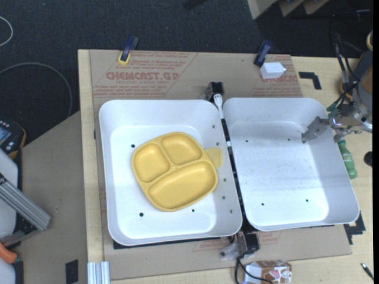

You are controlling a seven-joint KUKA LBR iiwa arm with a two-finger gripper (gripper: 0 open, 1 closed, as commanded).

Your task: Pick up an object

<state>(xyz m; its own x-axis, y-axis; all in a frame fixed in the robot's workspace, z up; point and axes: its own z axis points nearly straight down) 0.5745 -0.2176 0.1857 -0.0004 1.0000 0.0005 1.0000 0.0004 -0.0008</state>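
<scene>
A yellow three-compartment plate [173, 170] lies flat in the middle of the left bin [112, 129]. A small pale yellow piece [214, 156] pokes out from under its right edge. My gripper [329, 145] hangs over the right rim of the right bin [278, 114], far from the plate. Its two fingers are spread apart, a grey one [312, 132] pointing into the bin and a green-tipped one [347, 160] along the rim. It is open and nothing sits between the fingers.
Both bins rest on a cardboard sheet [177, 70] held by clamps [126, 51] at the back. A white block [272, 70] sits behind the right bin. Cables and a small connector [246, 244] lie at the front edge between the bins.
</scene>
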